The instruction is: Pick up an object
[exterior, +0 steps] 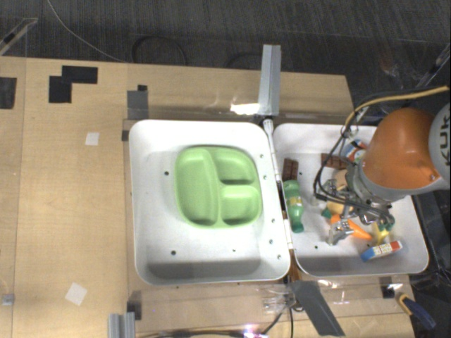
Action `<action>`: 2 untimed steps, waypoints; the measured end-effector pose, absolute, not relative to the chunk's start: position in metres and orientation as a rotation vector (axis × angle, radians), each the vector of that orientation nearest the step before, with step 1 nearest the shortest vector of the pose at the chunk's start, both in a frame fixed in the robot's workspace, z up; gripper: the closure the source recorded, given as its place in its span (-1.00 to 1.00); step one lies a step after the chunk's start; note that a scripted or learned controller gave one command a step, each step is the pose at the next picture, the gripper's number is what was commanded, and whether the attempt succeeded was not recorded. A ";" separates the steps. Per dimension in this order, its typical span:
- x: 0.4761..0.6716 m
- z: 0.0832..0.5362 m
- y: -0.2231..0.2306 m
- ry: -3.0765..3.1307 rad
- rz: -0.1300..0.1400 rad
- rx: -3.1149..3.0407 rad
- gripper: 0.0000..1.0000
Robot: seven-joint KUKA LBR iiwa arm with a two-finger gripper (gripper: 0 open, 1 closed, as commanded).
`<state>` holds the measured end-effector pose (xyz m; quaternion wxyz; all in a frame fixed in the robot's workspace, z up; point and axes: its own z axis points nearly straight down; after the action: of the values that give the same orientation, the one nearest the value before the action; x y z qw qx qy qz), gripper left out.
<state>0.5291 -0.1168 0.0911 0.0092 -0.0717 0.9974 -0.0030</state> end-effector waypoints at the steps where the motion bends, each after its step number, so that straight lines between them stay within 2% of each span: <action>1: 0.557 0.091 -0.099 3.123 -0.004 -0.122 -1.00; 2: 0.534 0.091 -0.143 3.123 -0.005 -0.108 -1.00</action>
<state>0.5342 -0.1434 0.0905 0.0086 -0.0345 0.9994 -0.0017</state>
